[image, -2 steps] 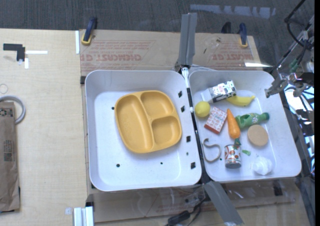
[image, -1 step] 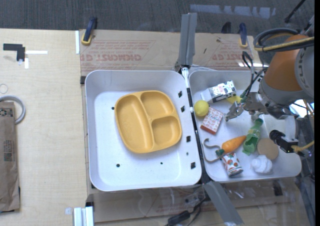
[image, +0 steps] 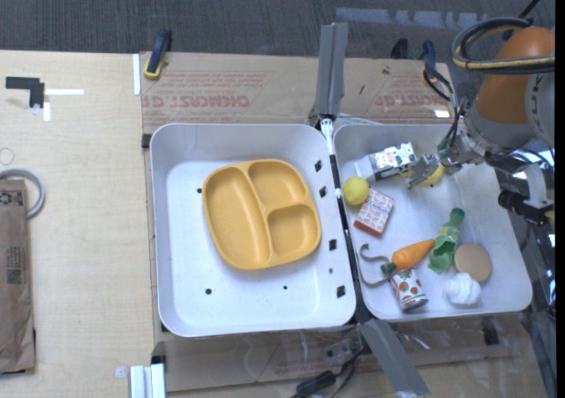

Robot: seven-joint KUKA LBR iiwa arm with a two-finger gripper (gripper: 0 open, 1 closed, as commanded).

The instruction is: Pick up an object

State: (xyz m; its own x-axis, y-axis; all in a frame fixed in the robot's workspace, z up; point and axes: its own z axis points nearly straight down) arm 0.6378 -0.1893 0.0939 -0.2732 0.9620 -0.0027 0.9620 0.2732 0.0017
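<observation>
My gripper point(image: 426, 172) reaches into the back of the right bin point(image: 508, 299) from the right. It sits right over a small yellow object point(image: 434, 177), which it partly hides. A white and blue packet point(image: 392, 159) lies just left of it. Further forward are a lemon point(image: 355, 190), a red and white box point(image: 374, 212), a carrot point(image: 411, 254), a green bottle point(image: 448, 238), a tan disc point(image: 473, 261), a white ball point(image: 462, 289) and a small can point(image: 408, 289).
The left bin point(image: 177, 299) holds a yellow divided plate point(image: 261, 212). A grey hook point(image: 369, 261) lies by the right bin's left wall. The arm's orange band point(image: 516, 74) hangs over the back right corner. Cardboard lies behind both bins.
</observation>
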